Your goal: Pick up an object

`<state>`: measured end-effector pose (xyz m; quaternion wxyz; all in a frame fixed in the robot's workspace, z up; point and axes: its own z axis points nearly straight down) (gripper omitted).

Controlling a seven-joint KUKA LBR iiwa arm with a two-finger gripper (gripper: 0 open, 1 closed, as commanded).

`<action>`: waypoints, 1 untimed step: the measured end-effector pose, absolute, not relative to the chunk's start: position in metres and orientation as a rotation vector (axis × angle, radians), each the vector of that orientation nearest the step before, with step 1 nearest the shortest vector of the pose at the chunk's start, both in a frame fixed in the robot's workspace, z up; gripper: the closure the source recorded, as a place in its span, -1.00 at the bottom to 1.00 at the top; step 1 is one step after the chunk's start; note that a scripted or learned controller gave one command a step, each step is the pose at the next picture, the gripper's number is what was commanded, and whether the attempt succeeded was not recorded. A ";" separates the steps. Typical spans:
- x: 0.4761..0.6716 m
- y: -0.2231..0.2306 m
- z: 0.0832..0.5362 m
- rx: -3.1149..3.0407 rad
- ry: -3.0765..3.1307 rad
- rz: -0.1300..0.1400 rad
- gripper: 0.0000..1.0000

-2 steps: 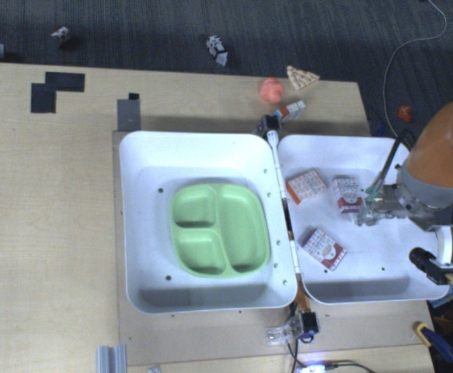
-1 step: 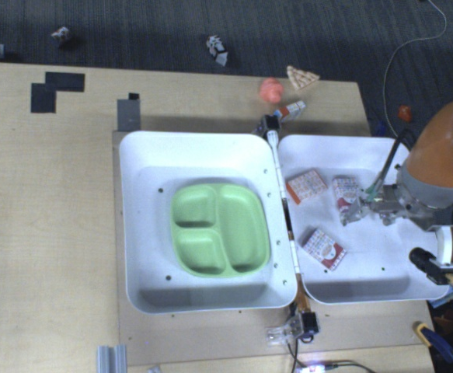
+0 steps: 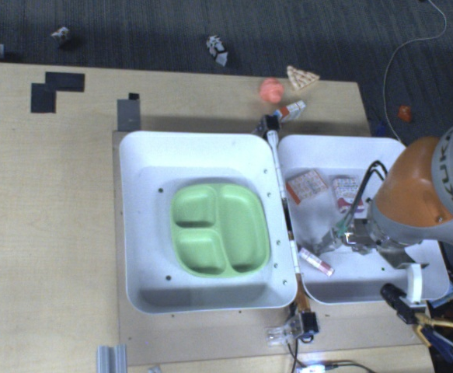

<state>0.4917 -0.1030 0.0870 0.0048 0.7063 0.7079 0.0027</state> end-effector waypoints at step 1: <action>0.494 -0.103 0.098 2.207 2.215 0.015 1.00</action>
